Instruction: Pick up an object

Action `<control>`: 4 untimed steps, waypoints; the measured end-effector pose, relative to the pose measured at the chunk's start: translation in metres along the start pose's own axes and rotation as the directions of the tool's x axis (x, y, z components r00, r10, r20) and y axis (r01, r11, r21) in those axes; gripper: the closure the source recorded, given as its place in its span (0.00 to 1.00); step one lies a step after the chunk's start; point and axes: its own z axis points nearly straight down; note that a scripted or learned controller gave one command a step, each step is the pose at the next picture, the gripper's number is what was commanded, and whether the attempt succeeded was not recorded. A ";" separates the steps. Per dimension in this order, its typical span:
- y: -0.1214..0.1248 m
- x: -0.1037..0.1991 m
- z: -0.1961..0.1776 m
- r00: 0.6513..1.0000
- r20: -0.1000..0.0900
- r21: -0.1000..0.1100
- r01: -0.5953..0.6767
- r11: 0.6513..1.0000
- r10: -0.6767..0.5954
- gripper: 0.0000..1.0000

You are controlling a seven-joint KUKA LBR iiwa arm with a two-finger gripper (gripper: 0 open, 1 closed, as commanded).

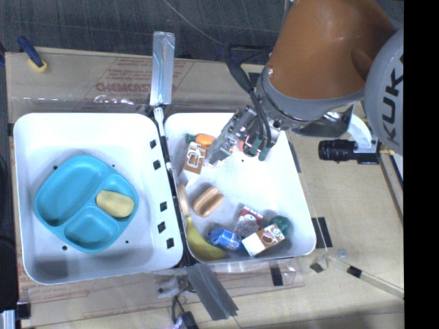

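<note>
My gripper (236, 146) hangs over the back part of the right bin (291, 184), with nothing visibly between its fingers. Just left of it lie a small orange item (204, 141) and a brown-and-white packet (195, 159). A hot dog bun (206, 200) lies in the bin's middle left. Along the front wall sit a yellow banana (200, 244), a blue item (223, 238), a red-and-silver wrapper (247, 220) and a small carton (266, 237). In the left bin (41, 132) a blue divided plate (75, 204) bears a yellow potato-like piece (115, 203).
A row of black clips (163, 184) marks the wall between the two bins. A silver tape strip (162, 67) runs back from that wall. The arm's orange band (329, 40) looms over the right bin's back right corner. A black cylinder (346, 151) sticks out to the right.
</note>
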 end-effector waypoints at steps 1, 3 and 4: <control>0.001 0.001 0.004 1.000 -0.007 0.004 0.002 1.000 -0.002 0.00; -0.006 -0.027 0.193 0.978 -0.009 0.009 -0.209 0.978 0.209 0.00; -0.058 -0.033 0.244 0.973 -0.005 0.007 -0.229 0.973 0.229 0.00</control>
